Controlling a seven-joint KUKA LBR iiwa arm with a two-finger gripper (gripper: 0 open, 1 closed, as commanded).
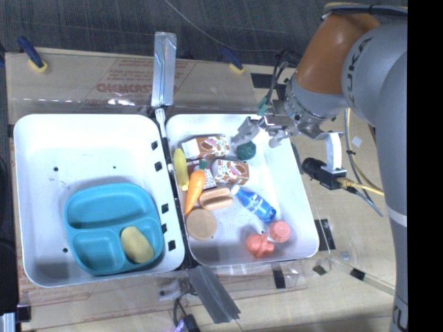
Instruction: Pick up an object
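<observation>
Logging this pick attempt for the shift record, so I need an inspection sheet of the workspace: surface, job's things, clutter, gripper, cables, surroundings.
Surface: two shallow white bins, left bin and right bin, on a cardboard-covered bench.
Job's things: right bin holds two brown cartons, yellow banana, orange carrot, hotdog bun, round tan disc, blue bottle, pink toys, dark teal ball.
Clutter: blue divided tray in left bin, yellow potato-like object in one compartment.
Gripper: two-finger gripper over the teal ball; hold unclear.
Cables: yellow and black leads beside arm.
Surroundings: blue clamps, dark floor.
</observation>
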